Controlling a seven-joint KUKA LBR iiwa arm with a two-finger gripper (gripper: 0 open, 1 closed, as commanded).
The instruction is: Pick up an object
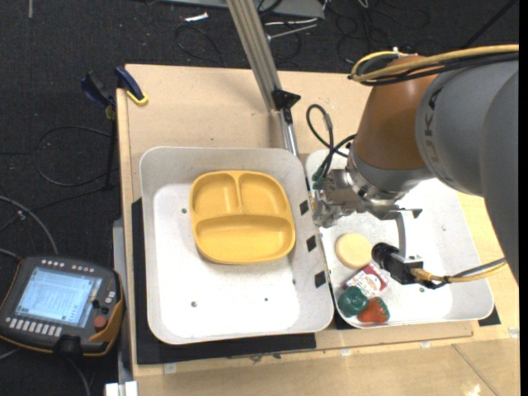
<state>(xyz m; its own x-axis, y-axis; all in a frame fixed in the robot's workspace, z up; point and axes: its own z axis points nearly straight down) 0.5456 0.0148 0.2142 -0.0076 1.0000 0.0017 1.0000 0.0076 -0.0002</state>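
Arm in from right, gripper low in right bin, grip state can't tell, 1 yellow plate in left bin, 1 pale disc, 1 red-green packet

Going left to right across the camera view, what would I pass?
Handheld control pendant → yellow divided plate → pale round disc. The green and red items sit under the disc's span, so they are left out.

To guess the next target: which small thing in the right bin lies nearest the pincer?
The pale round disc, just below the pincer in the view; the printed packet, the green piece and the red piece lie farther off.
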